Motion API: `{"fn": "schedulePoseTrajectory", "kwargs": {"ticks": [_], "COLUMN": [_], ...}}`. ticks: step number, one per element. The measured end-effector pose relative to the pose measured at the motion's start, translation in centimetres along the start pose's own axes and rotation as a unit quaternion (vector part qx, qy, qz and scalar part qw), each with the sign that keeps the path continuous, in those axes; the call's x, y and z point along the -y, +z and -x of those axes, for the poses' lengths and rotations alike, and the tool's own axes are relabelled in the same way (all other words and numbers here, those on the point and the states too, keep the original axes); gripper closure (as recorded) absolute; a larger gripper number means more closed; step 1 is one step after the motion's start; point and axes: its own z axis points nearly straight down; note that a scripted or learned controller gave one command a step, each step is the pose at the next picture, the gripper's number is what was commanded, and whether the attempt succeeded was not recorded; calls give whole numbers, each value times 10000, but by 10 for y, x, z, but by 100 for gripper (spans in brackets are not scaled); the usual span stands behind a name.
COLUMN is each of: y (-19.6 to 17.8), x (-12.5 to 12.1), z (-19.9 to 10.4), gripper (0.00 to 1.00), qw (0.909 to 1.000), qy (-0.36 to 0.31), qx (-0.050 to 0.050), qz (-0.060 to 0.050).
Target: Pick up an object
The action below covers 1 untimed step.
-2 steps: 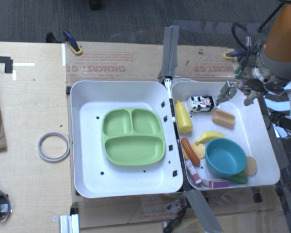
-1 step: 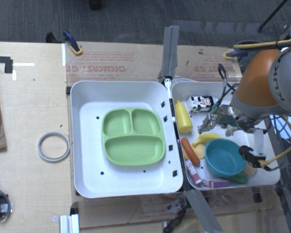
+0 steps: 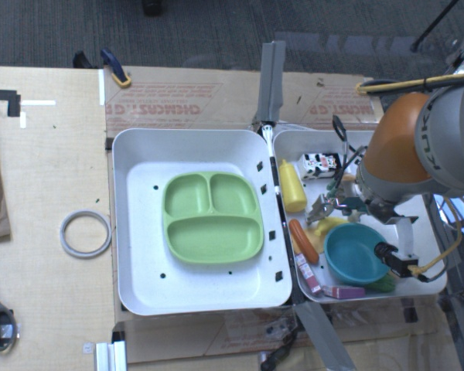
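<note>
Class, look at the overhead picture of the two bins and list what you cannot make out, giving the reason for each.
1. Gripper: camera view, too small and cluttered to tell whether its fingers are open or shut.
2. Right bin: its far right part is covered by the arm.
3. Black-and-white item: too small to identify.
4. Objects under the blue bowl: partly hidden by it.

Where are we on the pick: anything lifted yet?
Nothing looks lifted. The claw is down in the right bin, among the yellow bottle, carrot and blue bowl; I can't tell if it grips anything. Grasp and lift remain.
</note>
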Motion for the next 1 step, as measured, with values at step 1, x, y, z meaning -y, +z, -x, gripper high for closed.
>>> {"fn": "schedulePoseTrajectory", "kwargs": {"ticks": [1], "y": [-1], "x": [-98], "z": [9], "gripper": [0], "qw": [9999], "qy": [112], "qx": [19], "qz": [-97]}}
